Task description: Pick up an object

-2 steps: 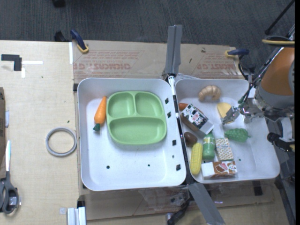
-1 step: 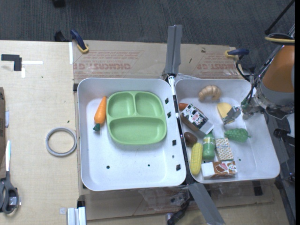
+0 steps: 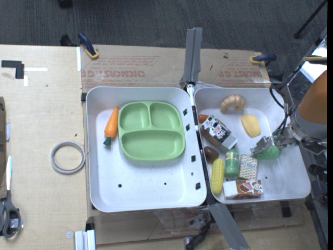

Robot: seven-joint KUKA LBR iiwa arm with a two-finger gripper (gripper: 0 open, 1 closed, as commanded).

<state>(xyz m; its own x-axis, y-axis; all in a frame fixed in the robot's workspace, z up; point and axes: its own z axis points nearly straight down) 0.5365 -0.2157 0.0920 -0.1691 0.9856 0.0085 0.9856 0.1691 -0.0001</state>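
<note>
1. On the bench's left edge lie a pair of scissors [image 3: 9, 215], and just right of them a tape ring [image 3: 68, 157] sits flat on the wood.
2. The left bin [image 3: 143, 191] holds a green divided plate [image 3: 152, 130] toward its back edge, and a toy carrot [image 3: 111, 125] lies just beside the plate's left rim, leaf end toward the front.
3. Over to the right bin [image 3: 283, 184]: along its left wall sit a cow-print carton [image 3: 218, 132], a brown lump [image 3: 210, 153] and a corn cob [image 3: 217, 175], the cob toward the front left corner.
4. A green can [image 3: 231, 162] stands just right of the cob, with a patterned packet [image 3: 248, 166] beside it and a small box [image 3: 243, 188] at the front edge.
5. A croissant [image 3: 232, 102] rests near the back edge, with a yellow lemon-like piece [image 3: 251, 125] in front of it.
6. The gripper [image 3: 264, 147] is low near the bin's right side, touching a green object [image 3: 269, 152]; whether the claw is apart or clamped, I cannot tell.
</note>
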